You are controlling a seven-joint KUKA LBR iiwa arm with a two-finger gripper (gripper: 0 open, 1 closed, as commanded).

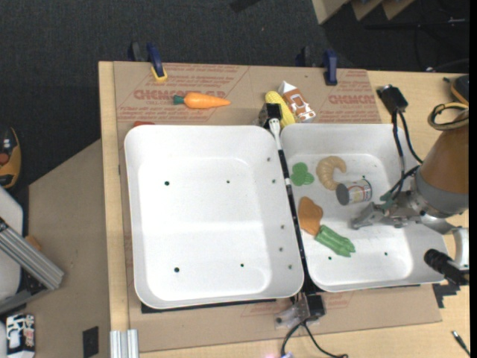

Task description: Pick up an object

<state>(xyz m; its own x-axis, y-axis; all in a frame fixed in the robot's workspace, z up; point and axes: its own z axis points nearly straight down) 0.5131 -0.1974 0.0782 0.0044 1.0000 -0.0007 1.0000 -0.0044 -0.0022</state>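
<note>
Bench [223, 88]: cardboard-topped, bearing two shallow white bins side by side, edges touching along a dark seam

Left bin [149, 162]: white floor with four small dark dots

Right bin [387, 271]: holds five items, all toward its left and middle
- Can [355, 193]: small, silvery, lying on its side near the centre, just left of the gripper
- Croissant [331, 170]: tan, curved, above and beside the can, near or touching it
- Green piece [301, 174]: small, leafy, close to the left wall, left of the croissant
- Orange piece [309, 213]: flat, orange-brown, below the green piece
- Green pod [335, 242]: long, lying at a slant, its upper end touching the orange piece

Off the bins, on the bench:
- Carrot [203, 101]: orange with green end, lying flat behind the left bin
- Corn [276, 104]: yellow, behind the seam between bins
- Carton [299, 105]: small, white and orange-brown, just right of the corn

Arm [447, 170]: reaches in from the right, orange band above the wrist, low over the right bin

Gripper [367, 216]: grey, pointing left, tip just below and right of the can; nothing seen between the fingers; whether spread or closed cannot be told
</note>
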